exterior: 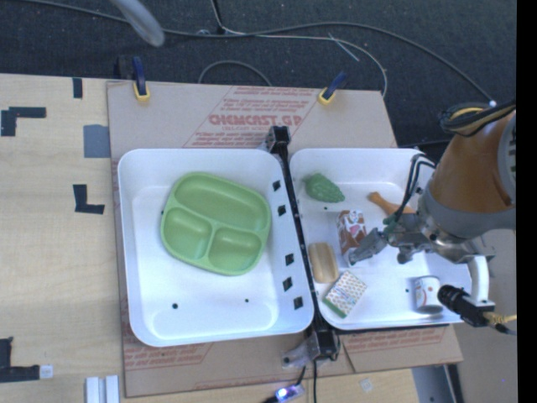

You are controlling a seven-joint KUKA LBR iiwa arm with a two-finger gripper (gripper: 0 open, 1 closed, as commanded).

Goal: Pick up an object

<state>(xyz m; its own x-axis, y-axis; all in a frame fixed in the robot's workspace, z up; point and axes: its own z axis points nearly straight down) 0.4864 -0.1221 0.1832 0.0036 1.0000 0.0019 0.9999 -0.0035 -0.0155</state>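
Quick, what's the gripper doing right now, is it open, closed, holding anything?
Gripper: low over the right bin beside the red-and-white packet; whether it is open or closed cannot be told, and nothing can be seen held.

Claw [362, 250] over right bin [382, 162]

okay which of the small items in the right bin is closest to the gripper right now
The red and white packet, just left of the gripper. The tan block, checkered packet and green leafy piece lie farther off.

Two bins [134, 225], one plate [216, 222], six objects [345, 292]
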